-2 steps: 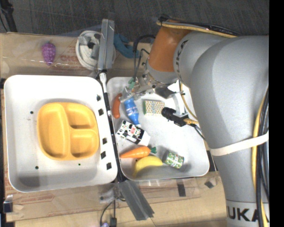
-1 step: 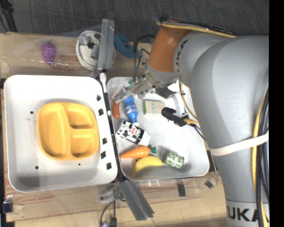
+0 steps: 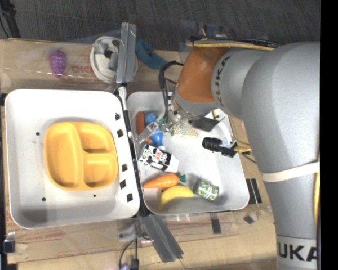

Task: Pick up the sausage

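Observation:
The sausage point(image 3: 139, 122) is a short reddish-brown piece lying against the left wall of the right bin point(image 3: 236, 193), near its far end. My gripper point(image 3: 162, 126) hangs low over that corner, just right of the sausage and among small blue pieces point(image 3: 151, 118). The arm's orange band and grey body cover the bin's far right part. Nothing shows as held.
In the right bin lie a black-and-white patterned box point(image 3: 156, 158), a carrot point(image 3: 160, 180), a banana point(image 3: 176, 194) and a green can point(image 3: 207, 190). The left bin point(image 3: 22, 207) holds a yellow divided plate point(image 3: 81, 153). A purple toy point(image 3: 57, 62) and a white roll point(image 3: 106, 58) lie beyond the bins.

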Action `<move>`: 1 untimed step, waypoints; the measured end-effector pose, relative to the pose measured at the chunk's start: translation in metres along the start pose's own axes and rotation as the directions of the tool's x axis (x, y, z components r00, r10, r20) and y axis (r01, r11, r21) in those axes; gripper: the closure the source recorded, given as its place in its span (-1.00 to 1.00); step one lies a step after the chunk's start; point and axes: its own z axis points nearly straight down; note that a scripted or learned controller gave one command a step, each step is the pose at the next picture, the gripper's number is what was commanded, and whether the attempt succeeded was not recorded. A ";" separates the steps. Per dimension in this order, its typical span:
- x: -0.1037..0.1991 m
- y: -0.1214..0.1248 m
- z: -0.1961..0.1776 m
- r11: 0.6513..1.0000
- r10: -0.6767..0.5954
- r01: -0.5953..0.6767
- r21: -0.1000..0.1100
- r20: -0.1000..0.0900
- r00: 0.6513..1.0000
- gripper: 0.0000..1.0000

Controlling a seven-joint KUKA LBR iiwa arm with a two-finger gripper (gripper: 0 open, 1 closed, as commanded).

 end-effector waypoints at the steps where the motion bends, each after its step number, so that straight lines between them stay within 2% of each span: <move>1: -0.002 0.001 -0.014 1.000 -0.003 0.003 -0.001 0.004 1.000 1.00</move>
